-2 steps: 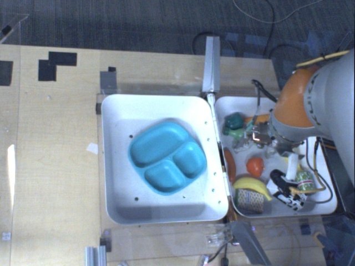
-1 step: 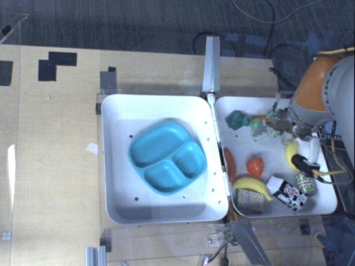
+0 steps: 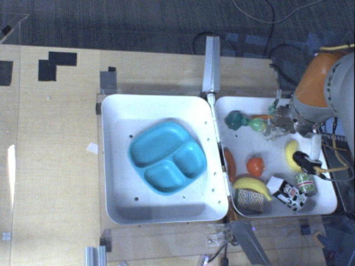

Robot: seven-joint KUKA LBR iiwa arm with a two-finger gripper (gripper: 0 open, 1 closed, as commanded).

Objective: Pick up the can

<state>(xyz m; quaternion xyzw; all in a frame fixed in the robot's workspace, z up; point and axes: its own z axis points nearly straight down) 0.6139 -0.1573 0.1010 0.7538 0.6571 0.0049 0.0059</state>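
The can (image 3: 305, 184) is small, with a green label and a pale top. It stands near the front right corner of the right bin (image 3: 327, 206). My gripper (image 3: 273, 128) hangs over the back of that bin, beside a green toy (image 3: 256, 124), well behind and to the left of the can. Nothing shows between can and gripper except a yellow fruit (image 3: 291, 150).
The left bin (image 3: 113, 148) holds a blue divided plate (image 3: 167, 156). In the right bin lie a teal toy (image 3: 235, 119), a red tomato (image 3: 255, 165), an orange sausage (image 3: 229, 163), a banana (image 3: 252, 184) over a brown woven piece (image 3: 249, 202), and a black-and-white patterned box (image 3: 289, 195) next to the can.
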